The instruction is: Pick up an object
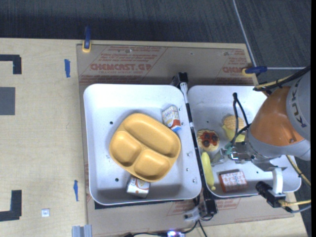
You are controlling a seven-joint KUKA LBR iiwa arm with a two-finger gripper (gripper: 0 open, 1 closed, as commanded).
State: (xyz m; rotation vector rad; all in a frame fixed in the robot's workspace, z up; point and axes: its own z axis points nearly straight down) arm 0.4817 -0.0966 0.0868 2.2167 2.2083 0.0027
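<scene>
Reaching into the right bin [295,181], the gripper [232,152] is low among small objects; if it is released or clenched, cannot tell.

Just beside it lie a yellow banana [207,169], a red-topped item [208,139], a corn cob [229,125] and a red packet [232,180]. The left bin [98,102] carries a yellow divided tray [144,145].
</scene>
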